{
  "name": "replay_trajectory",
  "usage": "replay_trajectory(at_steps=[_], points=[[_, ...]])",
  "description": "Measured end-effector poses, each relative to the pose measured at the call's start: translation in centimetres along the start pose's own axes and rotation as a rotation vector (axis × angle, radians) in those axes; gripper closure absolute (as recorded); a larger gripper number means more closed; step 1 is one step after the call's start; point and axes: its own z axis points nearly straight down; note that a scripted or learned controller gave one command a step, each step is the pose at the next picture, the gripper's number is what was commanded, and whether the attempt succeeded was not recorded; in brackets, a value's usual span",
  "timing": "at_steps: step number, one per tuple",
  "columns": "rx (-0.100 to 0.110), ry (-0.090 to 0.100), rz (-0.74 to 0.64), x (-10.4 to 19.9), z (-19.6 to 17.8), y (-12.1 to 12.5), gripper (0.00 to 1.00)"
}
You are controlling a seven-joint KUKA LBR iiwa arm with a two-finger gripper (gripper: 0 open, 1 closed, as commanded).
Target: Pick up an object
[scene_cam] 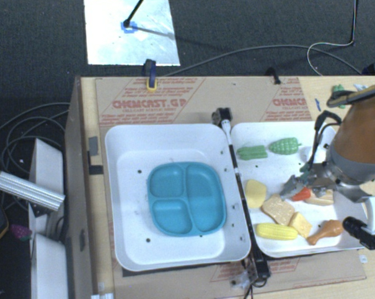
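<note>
Over the right bin [266,251], the grey arm [358,144] lowers its gripper [299,185], spread narrowly, nothing held, beside an orange-red piece [303,194] mid-bin near the right wall. For a clean grasp, it should centre on that piece, clear of the bread slice [278,210].

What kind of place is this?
Probably a robot lab's test bench: a robot arm reaches over two white bins, one holding toy food, the other a blue divided plate.
</note>
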Motion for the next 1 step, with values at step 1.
replay_trajectory(at_steps=[1], points=[[-0.011,-0.005,0.002,-4.96,10.2,3.67,0.0]])
